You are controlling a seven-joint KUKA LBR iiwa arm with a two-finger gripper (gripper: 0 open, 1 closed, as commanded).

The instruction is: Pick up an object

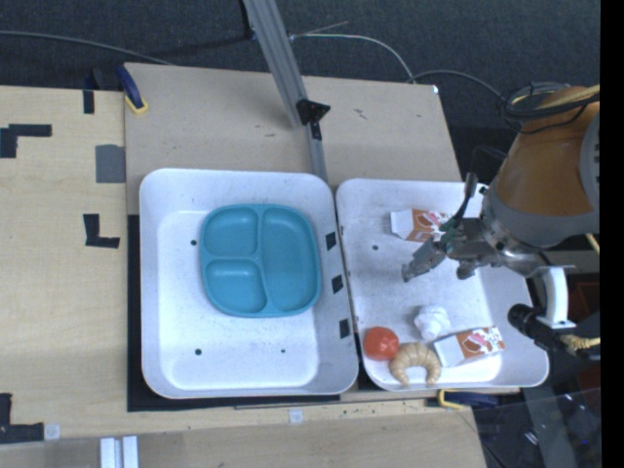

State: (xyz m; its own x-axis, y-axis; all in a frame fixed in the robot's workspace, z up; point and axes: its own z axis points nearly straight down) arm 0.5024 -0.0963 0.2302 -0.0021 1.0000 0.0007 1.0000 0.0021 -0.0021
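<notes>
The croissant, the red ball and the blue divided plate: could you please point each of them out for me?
croissant (417,361): camera view, middle of its curved body.
red ball (380,341): camera view, centre of its top.
blue divided plate (261,259): camera view, where its dividers meet.

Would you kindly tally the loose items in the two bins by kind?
Divided blue plate: 1
Red-and-white cartons: 2
Red tomato: 1
Croissant: 1
Small white lump: 1
Total: 6

No legible txt anywhere.
</notes>
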